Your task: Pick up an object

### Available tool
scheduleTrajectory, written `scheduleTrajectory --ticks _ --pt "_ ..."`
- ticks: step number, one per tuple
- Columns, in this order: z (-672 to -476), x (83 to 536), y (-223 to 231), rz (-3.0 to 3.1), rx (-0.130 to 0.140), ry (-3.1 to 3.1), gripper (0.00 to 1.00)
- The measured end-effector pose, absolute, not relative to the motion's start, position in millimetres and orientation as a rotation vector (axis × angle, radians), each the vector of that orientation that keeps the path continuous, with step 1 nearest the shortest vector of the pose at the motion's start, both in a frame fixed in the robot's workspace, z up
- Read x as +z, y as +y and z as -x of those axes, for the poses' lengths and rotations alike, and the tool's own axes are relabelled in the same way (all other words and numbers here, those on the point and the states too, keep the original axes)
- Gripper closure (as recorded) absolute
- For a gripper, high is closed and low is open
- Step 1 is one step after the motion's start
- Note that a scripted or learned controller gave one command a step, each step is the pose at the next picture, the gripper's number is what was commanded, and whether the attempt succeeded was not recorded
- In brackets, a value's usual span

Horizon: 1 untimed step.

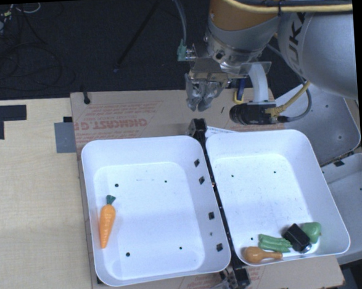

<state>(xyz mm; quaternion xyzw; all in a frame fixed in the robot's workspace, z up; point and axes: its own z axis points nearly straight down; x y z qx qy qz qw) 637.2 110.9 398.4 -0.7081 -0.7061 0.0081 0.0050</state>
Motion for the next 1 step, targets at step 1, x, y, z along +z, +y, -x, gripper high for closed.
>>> scheduleTrajectory --ticks 1 --pt "-613.1 463.2 221.1 2.207 -0.006 -2.233 1.0"
